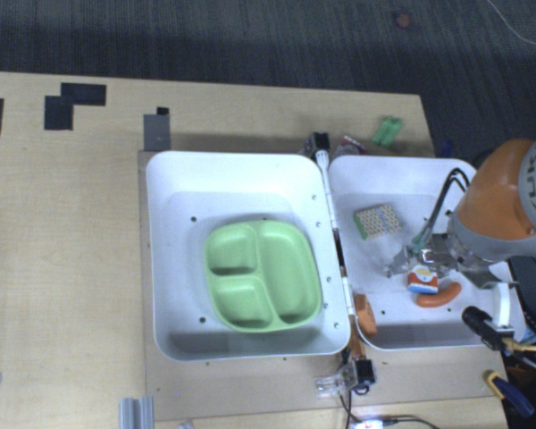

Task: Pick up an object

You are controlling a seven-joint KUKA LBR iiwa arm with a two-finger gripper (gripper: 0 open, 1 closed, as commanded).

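Observation:
In the right bin (402, 181), my gripper (417, 264) hangs low near the front right, at the end of the grey arm with its orange band (496, 195). Right under it lies a small white, blue and orange object (422, 282). An orange-red sausage-shaped piece (439, 294) touches that object on its right. A speckled tan and green square pad (376, 220) lies apart, toward the bin's back left. The gripper hides part of the small object, and I cannot see whether it has hold of it.
The left bin (174, 239) holds a green three-compartment plate (262, 273). An orange item (364, 315) sits at the right bin's front left corner by the divider. A green item (389, 132) lies on the bench behind the bins.

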